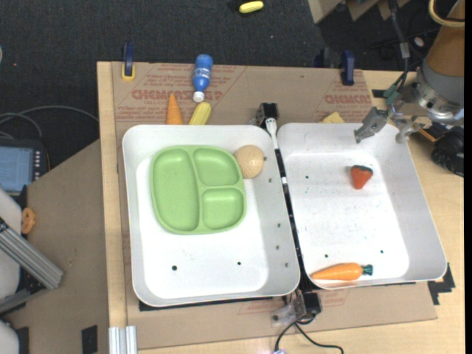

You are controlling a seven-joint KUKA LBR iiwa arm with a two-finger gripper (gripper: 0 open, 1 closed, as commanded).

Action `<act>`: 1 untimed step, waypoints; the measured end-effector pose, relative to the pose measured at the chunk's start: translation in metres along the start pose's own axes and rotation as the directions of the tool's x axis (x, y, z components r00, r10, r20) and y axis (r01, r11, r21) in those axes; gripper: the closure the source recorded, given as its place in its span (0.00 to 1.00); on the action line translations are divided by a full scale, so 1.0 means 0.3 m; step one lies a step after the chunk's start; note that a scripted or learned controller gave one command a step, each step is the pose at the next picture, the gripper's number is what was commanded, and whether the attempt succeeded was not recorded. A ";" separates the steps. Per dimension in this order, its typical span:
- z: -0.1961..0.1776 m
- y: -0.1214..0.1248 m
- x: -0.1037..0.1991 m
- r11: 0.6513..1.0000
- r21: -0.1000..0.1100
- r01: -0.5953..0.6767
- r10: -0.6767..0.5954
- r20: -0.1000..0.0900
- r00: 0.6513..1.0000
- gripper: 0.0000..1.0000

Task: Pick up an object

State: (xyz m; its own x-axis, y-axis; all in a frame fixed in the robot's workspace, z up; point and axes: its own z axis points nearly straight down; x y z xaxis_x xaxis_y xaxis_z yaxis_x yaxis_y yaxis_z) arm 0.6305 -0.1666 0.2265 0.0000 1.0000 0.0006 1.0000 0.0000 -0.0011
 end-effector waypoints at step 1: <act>0.266 0.026 -0.155 1.000 0.006 -0.003 0.003 0.000 1.000 0.00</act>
State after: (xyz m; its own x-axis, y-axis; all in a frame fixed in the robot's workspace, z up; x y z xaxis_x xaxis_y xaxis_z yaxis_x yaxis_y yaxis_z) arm 0.6383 -0.2132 0.1467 0.0033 1.0000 0.0010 1.0000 -0.0033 -0.0073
